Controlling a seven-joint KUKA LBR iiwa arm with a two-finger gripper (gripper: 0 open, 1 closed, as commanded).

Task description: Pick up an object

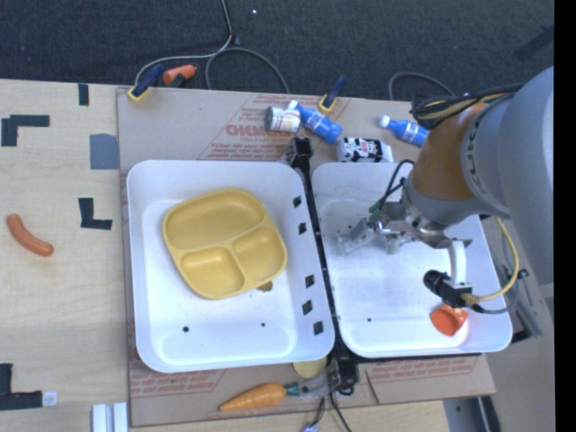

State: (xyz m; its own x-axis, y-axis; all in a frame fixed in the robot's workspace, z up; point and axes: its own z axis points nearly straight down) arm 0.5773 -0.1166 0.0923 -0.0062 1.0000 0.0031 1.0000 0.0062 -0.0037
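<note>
I see the arm (pixel 468 165) reaching in from the counter's right edge, bent down over the right bin (pixel 360 331), with the hand (pixel 358 238) low near that bin's left wall; I cannot tell how its grip stands. An orange object (pixel 448 320) lies by the bin's near right corner, well apart from the hand. A yellow divided plate (pixel 225 241) sits in the left bin (pixel 162 331).

Dark carpet floor (pixel 108 21) along top edge; light wood bench (pixel 54 313) below; cardboard sheet (pixel 225 133) under bins; even overhead light.
</note>
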